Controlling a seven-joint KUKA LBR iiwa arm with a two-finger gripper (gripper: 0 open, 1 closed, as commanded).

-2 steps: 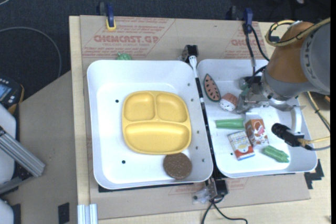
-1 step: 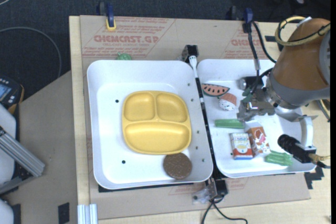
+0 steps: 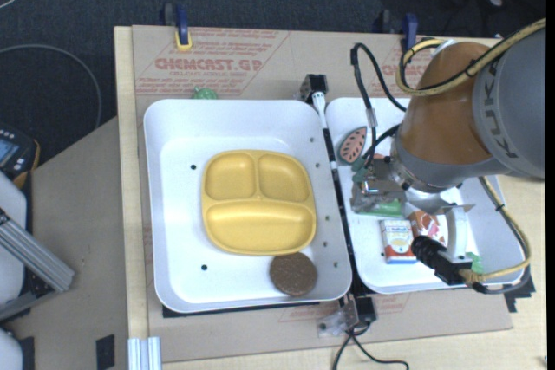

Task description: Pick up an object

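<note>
**Bin contents, arm low over the right bin**

I log a left shallow white plastic bin (image 3: 165, 186) carrying a yellow three-compartment plastic plate (image 3: 258, 202) at its centre and a round brown cookie-like disc (image 3: 293, 274) near its front edge. The right shallow white plastic bin (image 3: 512, 249) carries a red-and-green strawberry-like piece (image 3: 352, 145) by its left edge and a small white-and-red carton (image 3: 396, 239) towards its front edge. The gripper (image 3: 375, 191) sits above that bin's left side; I cannot tell its state
</note>
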